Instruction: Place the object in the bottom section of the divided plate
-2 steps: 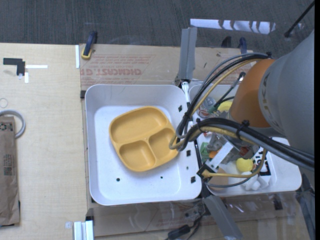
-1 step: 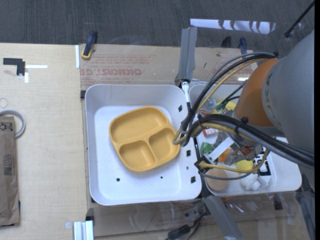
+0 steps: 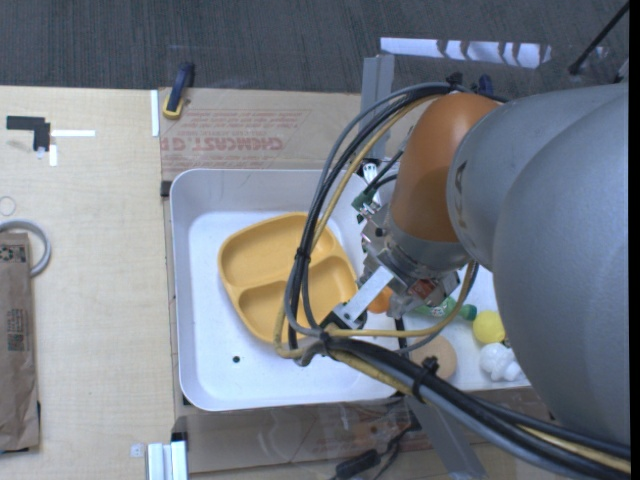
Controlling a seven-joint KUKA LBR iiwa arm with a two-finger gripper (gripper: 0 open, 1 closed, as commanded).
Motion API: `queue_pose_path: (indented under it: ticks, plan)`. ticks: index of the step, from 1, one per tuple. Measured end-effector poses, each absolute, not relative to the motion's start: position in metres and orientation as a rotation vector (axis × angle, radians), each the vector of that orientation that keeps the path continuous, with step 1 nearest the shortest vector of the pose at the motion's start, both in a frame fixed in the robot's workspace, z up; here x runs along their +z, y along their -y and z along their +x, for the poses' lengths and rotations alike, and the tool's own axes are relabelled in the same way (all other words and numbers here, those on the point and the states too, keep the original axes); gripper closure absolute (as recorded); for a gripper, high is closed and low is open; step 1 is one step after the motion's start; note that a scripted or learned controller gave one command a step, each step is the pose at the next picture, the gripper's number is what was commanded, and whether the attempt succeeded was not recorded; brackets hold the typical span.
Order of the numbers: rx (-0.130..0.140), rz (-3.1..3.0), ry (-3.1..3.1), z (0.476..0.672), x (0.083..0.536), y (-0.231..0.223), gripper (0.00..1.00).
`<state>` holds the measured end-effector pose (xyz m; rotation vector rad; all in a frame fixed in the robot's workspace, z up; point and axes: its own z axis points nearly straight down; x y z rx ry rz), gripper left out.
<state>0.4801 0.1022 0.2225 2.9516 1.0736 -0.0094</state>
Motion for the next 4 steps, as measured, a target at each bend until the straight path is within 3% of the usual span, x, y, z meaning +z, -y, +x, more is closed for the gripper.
queue_pose_path:
  ticks: [1, 2, 3, 4]
  plan:
    - [-0.01, 2.739, -1.537, 0.477, 0.306, -0.093, 1.0]
    - [-0.012, 2.938, -1.109, 0.477, 0.257, -0.132, 1.0]
    - [-0.009, 2.871, -1.274, 0.477, 0.115, -0.174, 1.0]
    - [0.008, 3.056, -0.755, 0.554, 0.097, -0.232, 1.0]
